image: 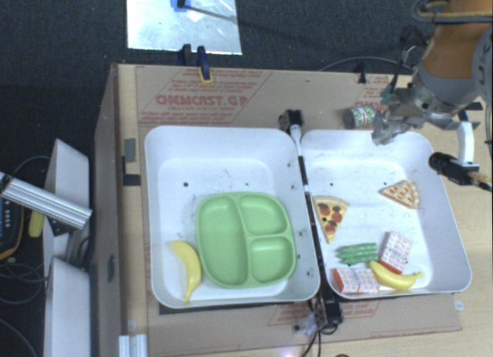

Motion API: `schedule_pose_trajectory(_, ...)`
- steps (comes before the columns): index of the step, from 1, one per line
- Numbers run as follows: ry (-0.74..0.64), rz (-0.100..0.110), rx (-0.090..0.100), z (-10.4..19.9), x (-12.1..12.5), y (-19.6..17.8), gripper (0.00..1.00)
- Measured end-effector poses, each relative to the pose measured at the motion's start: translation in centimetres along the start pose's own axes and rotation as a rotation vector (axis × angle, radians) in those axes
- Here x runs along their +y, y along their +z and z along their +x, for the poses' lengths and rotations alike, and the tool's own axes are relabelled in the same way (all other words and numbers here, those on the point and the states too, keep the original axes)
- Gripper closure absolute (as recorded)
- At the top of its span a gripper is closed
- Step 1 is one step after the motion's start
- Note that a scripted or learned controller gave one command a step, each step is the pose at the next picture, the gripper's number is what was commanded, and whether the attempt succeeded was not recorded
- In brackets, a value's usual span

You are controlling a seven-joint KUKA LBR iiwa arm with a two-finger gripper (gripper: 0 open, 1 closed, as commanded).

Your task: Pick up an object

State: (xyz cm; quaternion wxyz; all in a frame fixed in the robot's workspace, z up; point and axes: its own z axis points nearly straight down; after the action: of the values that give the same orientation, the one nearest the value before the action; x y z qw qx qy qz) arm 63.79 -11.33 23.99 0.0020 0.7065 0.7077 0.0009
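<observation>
My gripper [383, 133] hangs over the far edge of the right bin [439, 193], beside a small can [359, 116] that lies on the bench just outside the bin. In the right bin lie a pizza slice [331, 215], a second pizza slice [401, 193], green beans [357, 253], a red-and-white box [397, 249], another red-and-white carton [355, 279] and a yellow banana [395, 277]. The left bin [173, 163] holds a green divided plate [245, 238] and a second banana [187, 268].
The two bins meet at a black divider bar [303, 178]. A cardboard sheet [200, 93] lies under the bins. A black fixture [454, 166] sits at the right bin's right rim. Cables run along the bench behind the bins.
</observation>
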Motion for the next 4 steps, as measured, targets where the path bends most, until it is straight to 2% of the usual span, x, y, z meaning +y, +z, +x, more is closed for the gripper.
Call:
schedule_pose_trajectory(1, -0.003, 0.003, 0.003, 5.2, 1.3, 4.9, 1.00)
schedule_pose_trajectory(2, 0.000, 0.002, 0.000, 0.1, -2.3, 3.2, 1.00)
schedule_pose_trajectory(3, -0.003, 0.003, 0.002, 3.1, 2.3, 6.7, 1.00)
schedule_pose_trajectory(4, 0.000, -0.001, -0.001, -0.9, 2.6, 2.7, 1.00)
